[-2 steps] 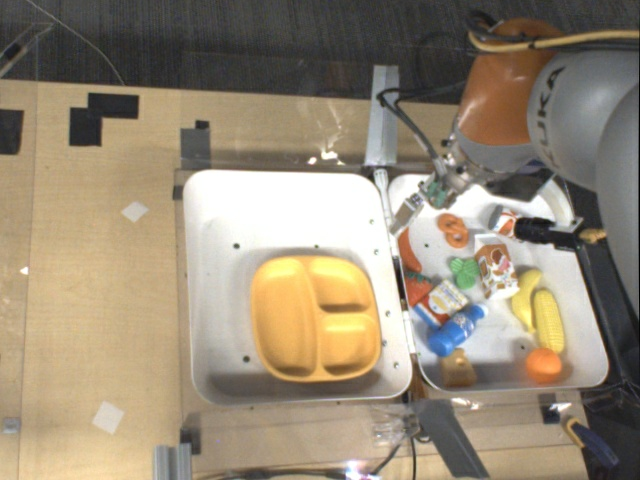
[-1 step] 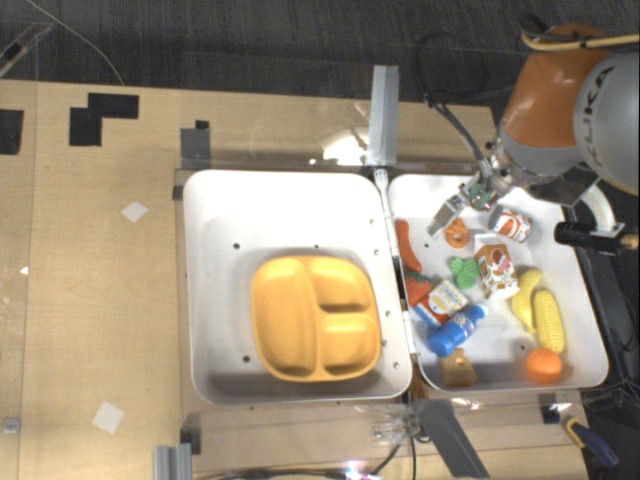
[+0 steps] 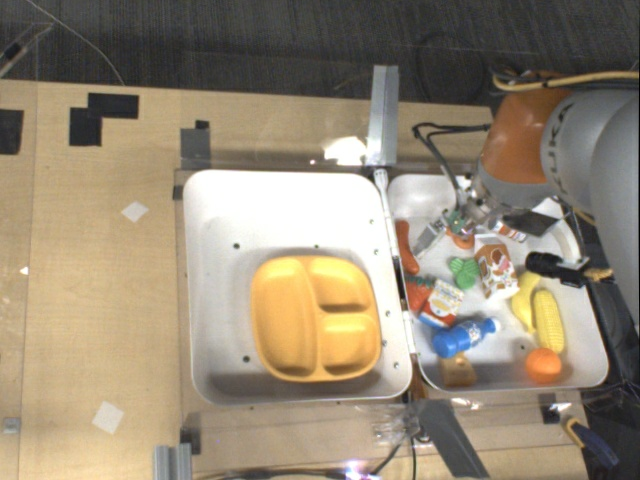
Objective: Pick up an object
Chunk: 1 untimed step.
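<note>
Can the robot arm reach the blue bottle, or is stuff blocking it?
Probably yes. The blue bottle lies on its side in the right bin with nothing on top of it. The gripper hangs over the same bin, farther back. Other toys crowd close beside the bottle, so grabbing it cleanly could be tricky.

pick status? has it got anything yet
Done: the arm has reached into the right bin, with the gripper low over the clutter at its far end. In hand: nothing visibly between the fingers, so no grasp confirmed. Left: the grasp and lift. The corn cob, orange, blue bottle all lie in the bin; the yellow divided tray sits in the left bin.
</note>
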Each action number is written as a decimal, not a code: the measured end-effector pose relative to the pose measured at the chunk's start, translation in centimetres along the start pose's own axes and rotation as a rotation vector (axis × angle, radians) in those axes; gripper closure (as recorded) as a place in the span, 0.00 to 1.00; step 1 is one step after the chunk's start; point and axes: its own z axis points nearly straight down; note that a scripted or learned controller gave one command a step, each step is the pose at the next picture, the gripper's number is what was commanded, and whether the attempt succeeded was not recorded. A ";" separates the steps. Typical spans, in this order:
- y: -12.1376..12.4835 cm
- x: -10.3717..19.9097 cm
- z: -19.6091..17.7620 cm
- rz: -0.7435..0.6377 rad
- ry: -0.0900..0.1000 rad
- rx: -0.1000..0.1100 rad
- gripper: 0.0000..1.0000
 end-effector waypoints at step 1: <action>-0.1 -2.8 0.8 0.152 -0.001 -0.003 0.00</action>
